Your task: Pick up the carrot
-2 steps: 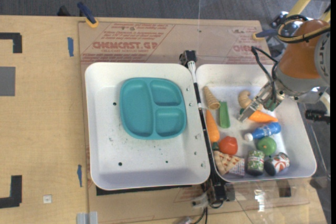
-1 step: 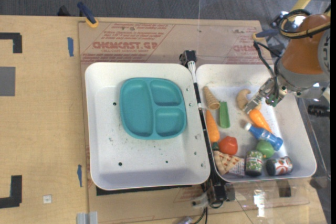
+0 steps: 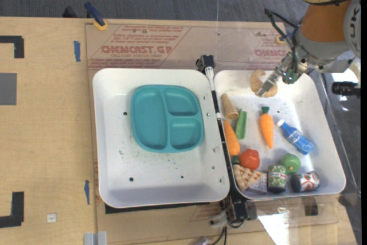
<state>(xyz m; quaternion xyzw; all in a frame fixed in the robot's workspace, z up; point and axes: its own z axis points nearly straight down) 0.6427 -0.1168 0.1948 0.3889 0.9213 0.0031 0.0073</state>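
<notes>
The gripper [image 3: 268,86] hangs in the upper right of the frame, over the far end of the right bin [image 3: 330,140]. Its metal fingers slant down and to the left, and their tips lie over a round tan disc, perhaps a cookie [image 3: 259,78]. Whether the gripper is open or closed cannot be told from this angle. Above it, the grey and orange arm [image 3: 327,8] reaches in from the upper right corner.

The carrot [image 3: 266,126] lies below the gripper, near the middle of the right bin, apart from it. It is orange with a green top pointing toward the far end.

Just right of the carrot lies a blue and white bottle [image 3: 296,137]. To the carrot's left stand a green stick-shaped item [image 3: 241,124], an ice-cream cone [image 3: 229,106] and a longer orange item [image 3: 231,137] along the bin's left wall. Nearer the bottom of the bin sit a red tomato [image 3: 249,158], a green round fruit [image 3: 291,162], a waffle-patterned piece [image 3: 246,178] and two small cans [image 3: 277,179].

The left bin [image 3: 109,169] fills the centre of the frame and holds a teal divided plate [image 3: 167,117].
</notes>
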